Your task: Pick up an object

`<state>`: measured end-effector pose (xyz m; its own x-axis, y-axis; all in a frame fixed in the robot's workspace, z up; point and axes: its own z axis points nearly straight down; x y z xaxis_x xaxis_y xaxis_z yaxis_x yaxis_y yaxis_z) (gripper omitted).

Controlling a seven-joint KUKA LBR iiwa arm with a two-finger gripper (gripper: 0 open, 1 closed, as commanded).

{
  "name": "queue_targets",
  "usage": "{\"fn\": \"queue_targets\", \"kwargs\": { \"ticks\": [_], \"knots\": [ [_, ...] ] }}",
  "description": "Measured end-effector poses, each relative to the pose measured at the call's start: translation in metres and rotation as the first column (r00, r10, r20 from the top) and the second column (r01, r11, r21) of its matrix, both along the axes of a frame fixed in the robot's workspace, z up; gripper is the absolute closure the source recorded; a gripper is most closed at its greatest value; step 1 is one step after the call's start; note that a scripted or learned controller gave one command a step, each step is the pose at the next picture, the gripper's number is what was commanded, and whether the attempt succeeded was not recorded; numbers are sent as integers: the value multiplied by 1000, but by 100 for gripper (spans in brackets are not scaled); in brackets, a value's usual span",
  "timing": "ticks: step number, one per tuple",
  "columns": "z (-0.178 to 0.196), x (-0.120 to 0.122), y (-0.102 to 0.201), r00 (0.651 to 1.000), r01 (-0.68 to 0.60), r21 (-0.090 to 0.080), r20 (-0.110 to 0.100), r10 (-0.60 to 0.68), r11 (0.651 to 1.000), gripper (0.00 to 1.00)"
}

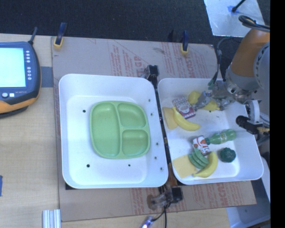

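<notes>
Reaching into the right bin (256,167) from its upper right, my hand (210,99) sits low among crowded items: a lemon (194,97) and packet (183,106) just beside it, a banana (184,120) below. Risk: closing here may pinch two items at once or nudge the lemon aside, giving a failed grasp. I cannot tell whether my hand is released or clenched. My arm (247,63) slants down across the bin's upper right corner, wrist leading toward the lemon.
</notes>
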<state>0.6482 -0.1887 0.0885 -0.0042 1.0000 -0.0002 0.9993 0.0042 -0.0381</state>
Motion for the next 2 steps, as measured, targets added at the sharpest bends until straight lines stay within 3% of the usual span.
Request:
{"fn": "queue_targets", "kwargs": {
  "ticks": [1,2],
  "knots": [
    [22,3,40,1000,-2,3,13,2,1000,0],
    [3,-75,37,999,-1,0,33,1,1000,0]
  ]
}}
